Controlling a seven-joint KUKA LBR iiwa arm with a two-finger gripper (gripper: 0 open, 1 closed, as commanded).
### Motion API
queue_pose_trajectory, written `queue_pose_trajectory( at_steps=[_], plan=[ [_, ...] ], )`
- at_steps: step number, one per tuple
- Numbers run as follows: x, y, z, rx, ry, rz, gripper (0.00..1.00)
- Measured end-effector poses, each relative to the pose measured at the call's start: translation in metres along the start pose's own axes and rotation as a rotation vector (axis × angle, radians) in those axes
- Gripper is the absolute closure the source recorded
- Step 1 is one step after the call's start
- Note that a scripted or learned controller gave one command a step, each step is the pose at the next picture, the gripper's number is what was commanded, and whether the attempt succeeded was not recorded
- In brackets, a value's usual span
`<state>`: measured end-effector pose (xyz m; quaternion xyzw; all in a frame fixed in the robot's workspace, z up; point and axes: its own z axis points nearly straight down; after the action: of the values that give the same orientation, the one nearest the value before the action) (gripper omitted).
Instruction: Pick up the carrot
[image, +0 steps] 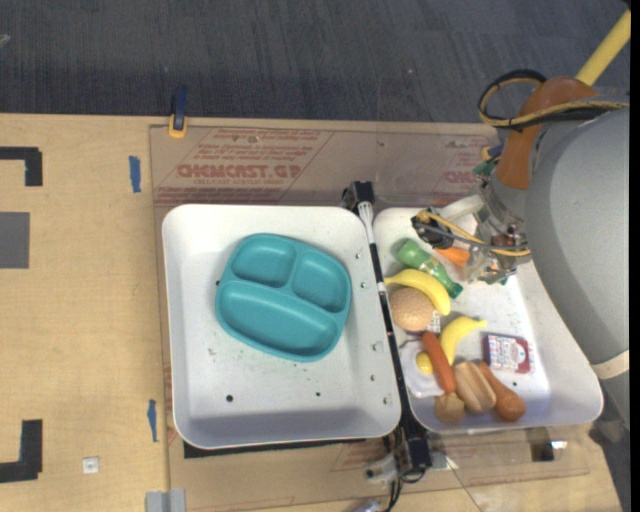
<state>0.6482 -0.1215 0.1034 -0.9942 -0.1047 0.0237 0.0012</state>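
Observation:
The carrot (453, 256) shows as a small orange piece at the back of the right bin (560, 330), between a green toy vegetable (412, 251) and my gripper (478, 250). My gripper hangs low over the bin's back part, right beside the carrot and possibly touching it. Cables and the wrist hide most of the carrot, so I cannot make out whether anything is held.
The right bin also holds a banana (424, 287), a tan round roll (410, 309), a yellow piece (456, 334), a red-orange sausage (438, 363), a hot dog (478, 386) and a red packet (506, 352). A teal divided plate (283, 295) lies in the left bin (200, 380).

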Motion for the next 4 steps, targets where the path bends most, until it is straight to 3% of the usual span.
queue_pose_trajectory(
  at_steps=[1, 2, 3, 4],
  plan=[
    [-0.058, 0.002, 0.016, -0.008, 0.053, -0.120, 1.00],
    [-0.057, 0.003, 0.018, -0.010, 0.053, -0.121, 0.00],
    [-0.027, -0.013, 0.017, -0.013, 0.049, 0.005, 0.00],
    [-0.028, -0.012, 0.007, -0.011, 0.043, 0.001, 1.00]
  ],
)
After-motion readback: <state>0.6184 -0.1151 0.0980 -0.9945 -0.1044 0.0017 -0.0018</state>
